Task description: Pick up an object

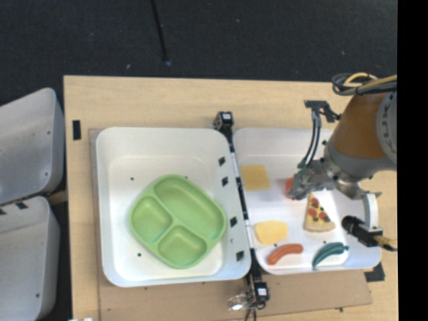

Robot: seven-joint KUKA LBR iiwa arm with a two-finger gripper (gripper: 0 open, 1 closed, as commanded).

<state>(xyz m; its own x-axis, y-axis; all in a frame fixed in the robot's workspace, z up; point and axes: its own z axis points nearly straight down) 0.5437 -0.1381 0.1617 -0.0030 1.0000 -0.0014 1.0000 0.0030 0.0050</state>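
The tool [302, 184] is low in the right bin [267, 146], beside the pizza [317, 214]. I cannot tell its state; nothing looks lifted yet.

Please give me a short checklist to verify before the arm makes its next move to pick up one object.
1. Pincer is over the right bin: ok.
2. Something is held between its tips: cannot tell.
3. Red item sits beside the pincer: ok, but partly hidden.
4. Pizza slice, sausage, green pepper lie apart from each other: ok.
5. Green tray lies in the left bin, out of the way: ok.
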